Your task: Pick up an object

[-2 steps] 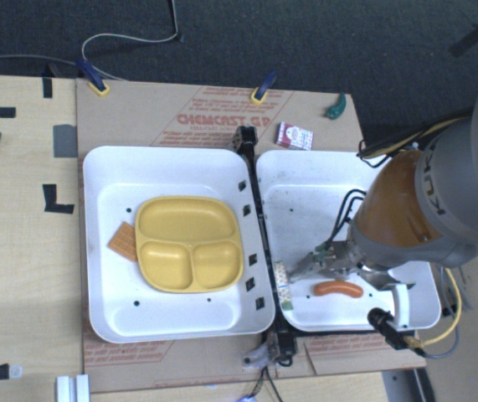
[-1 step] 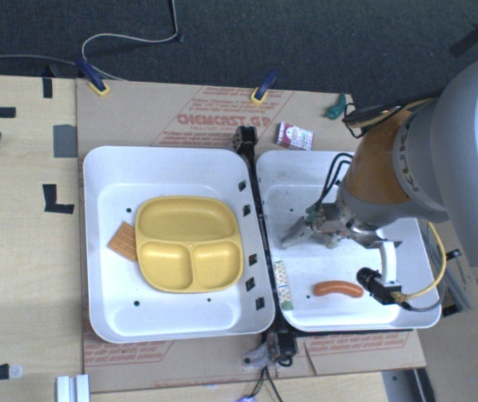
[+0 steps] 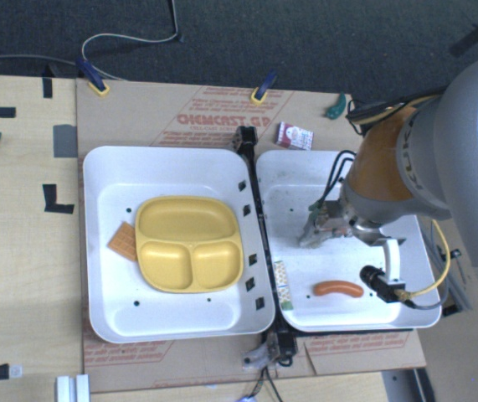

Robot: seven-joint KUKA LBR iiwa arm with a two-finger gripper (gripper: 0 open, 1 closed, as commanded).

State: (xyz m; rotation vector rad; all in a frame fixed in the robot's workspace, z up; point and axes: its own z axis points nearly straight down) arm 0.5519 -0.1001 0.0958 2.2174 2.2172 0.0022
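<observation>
My claw was down in the right bin, near its middle, and I could not tell from this angle how it was set, for my own wrist crowded over it. Nearer and to the right of it, apart from it on the bin floor, lay an orange sausage. In the left bin sat a yellow divided plate, with a tan cracker tucked against its left edge. Both bins stood on brown cardboard.
</observation>
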